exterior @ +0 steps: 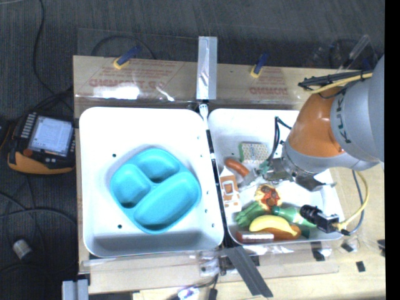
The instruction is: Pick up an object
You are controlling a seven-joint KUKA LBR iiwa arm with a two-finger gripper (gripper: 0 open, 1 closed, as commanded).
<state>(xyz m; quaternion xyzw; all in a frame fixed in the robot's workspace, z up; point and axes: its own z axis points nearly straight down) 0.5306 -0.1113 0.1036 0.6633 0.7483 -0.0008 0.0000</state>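
1. The grey arm with the orange band reaches in from the right and hangs low over the right white bin, its gripper down among the toy food.
2. Whether the gripper is released or clenched I cannot tell; its tips are lost against the clutter.
3. Just below it lies a small orange-and-brown toy piece, the likeliest target, since it sits closest to the tool.
4. Near it, toward the front wall, rest a yellow plastic banana and a green plastic vegetable, touching each other.
5. A red-orange toy sausage lies to the gripper's left.
6. The left white bin holds a blue three-compartment plastic tray, well apart from the arm.
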